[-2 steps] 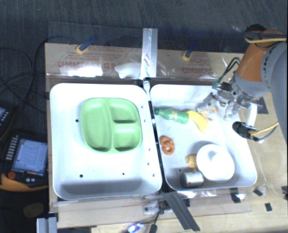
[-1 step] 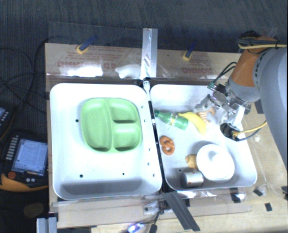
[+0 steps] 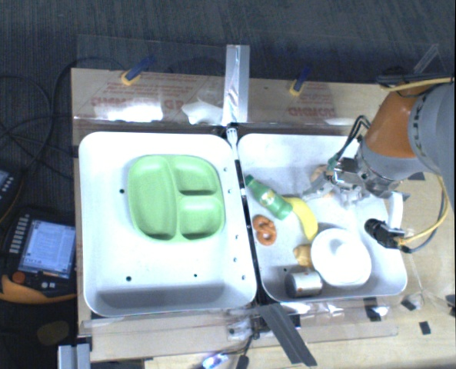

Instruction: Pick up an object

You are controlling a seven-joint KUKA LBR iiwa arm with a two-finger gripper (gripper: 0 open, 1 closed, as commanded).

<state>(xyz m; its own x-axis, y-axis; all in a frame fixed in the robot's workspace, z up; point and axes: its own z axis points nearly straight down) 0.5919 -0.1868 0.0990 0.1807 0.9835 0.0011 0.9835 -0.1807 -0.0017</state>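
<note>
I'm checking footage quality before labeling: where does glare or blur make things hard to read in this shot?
Camera view: glare washes out the white lid against the right bin, blurring its edge; the clear plastic sheet behind the bins reflects light over its print; the gripper is soft and cluttered, so its fingers are unreadable; the green tray is evenly lit and sharp.

Bench (image 3: 89, 83) bearing two bins (image 3: 104, 283)

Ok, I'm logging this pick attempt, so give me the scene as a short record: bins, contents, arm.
left bin: green tray
right bin: green bottle, banana, pretzel, white bowl, metal cup
arm: reaches in from the right, over the right bin
hand: low in the right bin's upper part, near the banana; grasp not clear
</note>
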